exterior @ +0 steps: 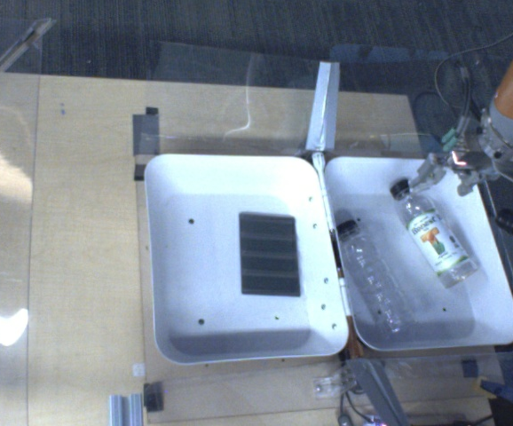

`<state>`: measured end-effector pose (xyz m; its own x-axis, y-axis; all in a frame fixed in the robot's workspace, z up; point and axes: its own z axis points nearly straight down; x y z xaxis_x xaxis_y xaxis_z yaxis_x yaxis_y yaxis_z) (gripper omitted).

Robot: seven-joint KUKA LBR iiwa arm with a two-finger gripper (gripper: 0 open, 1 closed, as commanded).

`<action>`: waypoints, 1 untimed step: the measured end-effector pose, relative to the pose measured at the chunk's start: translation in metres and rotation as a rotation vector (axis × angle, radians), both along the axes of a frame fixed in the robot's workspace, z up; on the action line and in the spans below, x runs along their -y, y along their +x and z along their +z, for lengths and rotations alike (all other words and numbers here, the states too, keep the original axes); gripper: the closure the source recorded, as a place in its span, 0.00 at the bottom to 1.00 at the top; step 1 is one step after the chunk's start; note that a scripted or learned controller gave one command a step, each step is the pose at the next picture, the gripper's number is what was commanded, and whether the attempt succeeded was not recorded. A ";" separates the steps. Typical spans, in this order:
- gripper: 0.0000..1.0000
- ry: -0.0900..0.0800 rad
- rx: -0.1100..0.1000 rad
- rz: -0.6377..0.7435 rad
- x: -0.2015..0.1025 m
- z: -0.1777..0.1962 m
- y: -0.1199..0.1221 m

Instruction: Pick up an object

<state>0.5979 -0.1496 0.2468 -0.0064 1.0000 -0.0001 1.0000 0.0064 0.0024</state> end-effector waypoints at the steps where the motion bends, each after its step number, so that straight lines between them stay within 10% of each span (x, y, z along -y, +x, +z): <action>1: 0.00 -0.001 0.000 0.093 0.056 -0.084 0.015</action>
